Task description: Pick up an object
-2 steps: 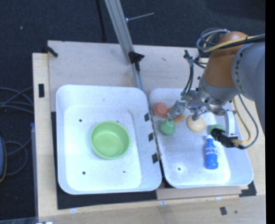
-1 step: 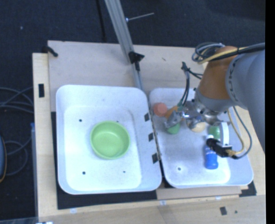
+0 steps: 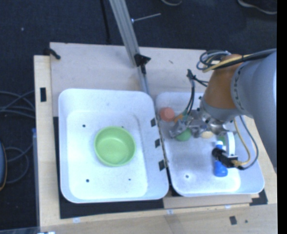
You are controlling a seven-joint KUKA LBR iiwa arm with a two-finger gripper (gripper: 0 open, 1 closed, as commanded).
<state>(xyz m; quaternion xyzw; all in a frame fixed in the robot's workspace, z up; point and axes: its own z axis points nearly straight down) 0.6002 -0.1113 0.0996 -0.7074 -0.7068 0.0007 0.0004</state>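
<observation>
Claw sits low over the green ball in the right bin; grip state unclear; centre on it before you lift.

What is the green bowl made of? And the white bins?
The green bowl looks like plastic: one even bright colour with a smooth, slightly matte surface. The white bins also seem plastic, with rounded moulded corners and a dull finish. I can't be sure from above.

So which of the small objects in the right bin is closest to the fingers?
The green ball, right at the gripper; the orange ball and blue object lie farther off.
</observation>
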